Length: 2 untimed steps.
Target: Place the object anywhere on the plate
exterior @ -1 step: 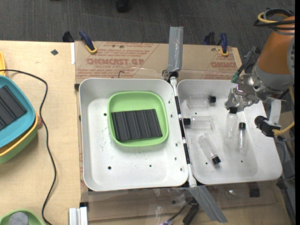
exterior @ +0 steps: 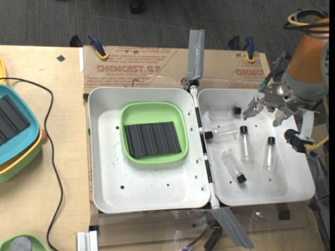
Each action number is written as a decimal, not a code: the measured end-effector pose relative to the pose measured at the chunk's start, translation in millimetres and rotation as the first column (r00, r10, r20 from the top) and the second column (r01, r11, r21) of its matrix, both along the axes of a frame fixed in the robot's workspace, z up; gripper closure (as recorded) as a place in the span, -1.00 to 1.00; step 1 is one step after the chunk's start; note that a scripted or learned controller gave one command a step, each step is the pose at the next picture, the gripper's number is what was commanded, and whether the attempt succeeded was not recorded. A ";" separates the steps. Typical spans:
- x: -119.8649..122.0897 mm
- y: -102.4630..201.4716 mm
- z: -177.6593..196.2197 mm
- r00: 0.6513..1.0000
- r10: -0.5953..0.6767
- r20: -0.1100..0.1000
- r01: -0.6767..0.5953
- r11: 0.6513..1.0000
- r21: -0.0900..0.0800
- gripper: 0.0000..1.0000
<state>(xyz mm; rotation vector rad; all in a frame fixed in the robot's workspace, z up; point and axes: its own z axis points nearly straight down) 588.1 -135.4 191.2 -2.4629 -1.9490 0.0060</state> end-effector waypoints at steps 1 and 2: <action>-21.8 -24.1 52.9 0.984 -0.180 0.001 0.180 0.984 0.000 -1.00; -32.1 -72.2 55.0 0.940 -0.342 0.001 0.342 0.940 -0.001 -1.00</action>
